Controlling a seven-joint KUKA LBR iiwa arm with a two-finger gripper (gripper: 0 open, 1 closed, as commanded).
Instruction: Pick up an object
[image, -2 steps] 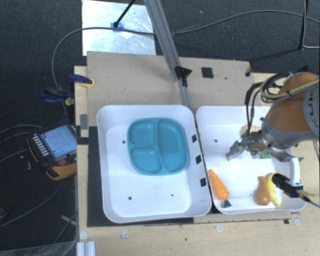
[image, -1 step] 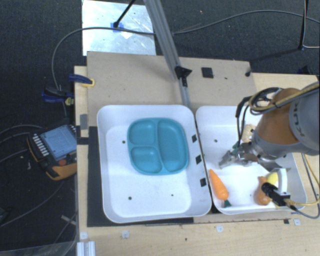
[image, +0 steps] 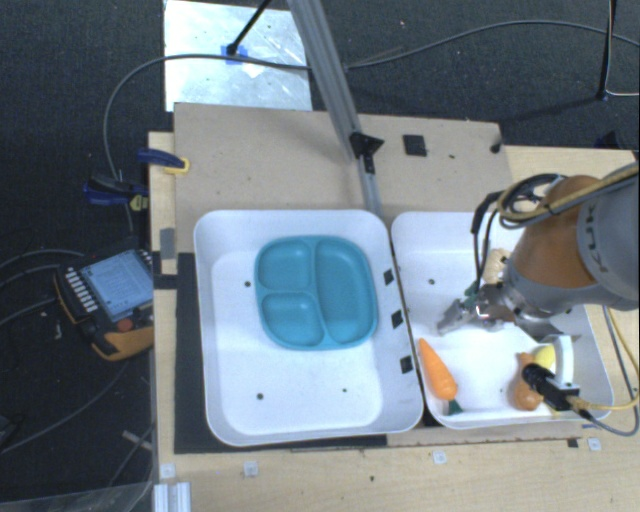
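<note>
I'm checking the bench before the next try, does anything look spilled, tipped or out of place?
Nothing stands out. The blue plate lies flat in the left bin. The carrot lies on the floor of the right bin, near its front wall.

Dark carpet floor (image: 60, 90) strewn with cables (image: 120, 85) surrounds a tan bench (image: 270, 150).

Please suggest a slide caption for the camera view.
Grey KUKA arm's gripper hovers above an orange toy carrot in the right white bin.
</note>
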